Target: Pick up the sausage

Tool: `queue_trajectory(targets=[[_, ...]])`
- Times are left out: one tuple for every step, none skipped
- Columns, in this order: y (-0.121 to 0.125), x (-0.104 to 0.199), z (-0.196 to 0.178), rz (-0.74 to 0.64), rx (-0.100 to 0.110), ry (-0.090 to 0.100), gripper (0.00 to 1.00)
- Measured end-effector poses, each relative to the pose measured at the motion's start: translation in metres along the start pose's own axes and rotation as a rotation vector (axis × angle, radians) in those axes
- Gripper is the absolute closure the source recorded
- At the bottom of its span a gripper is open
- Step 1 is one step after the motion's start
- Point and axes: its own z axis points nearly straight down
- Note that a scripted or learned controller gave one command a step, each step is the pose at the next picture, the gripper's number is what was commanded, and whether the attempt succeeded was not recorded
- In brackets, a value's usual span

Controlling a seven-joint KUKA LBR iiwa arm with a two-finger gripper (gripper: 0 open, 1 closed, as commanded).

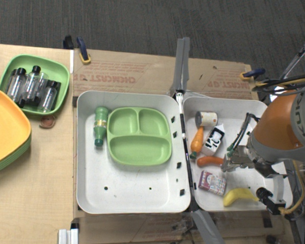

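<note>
We see the end effector [231,164] at the sausage [210,160] in the right bin [250,206]; its grip state cannot be told.

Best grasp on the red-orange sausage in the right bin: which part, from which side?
Probably the middle of the red-orange sausage, from above, fingers closing across its short width. It lies flat and roughly left-right on the right white bin floor. The orange carrot nearly touches its left end, and the gripper is at its right end.
</note>
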Motion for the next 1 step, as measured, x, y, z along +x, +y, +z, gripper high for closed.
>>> queue_trajectory(targets=[[-0.0252, 0.0226, 0.0091, -0.009, 0.002, 0.001, 1.00]])
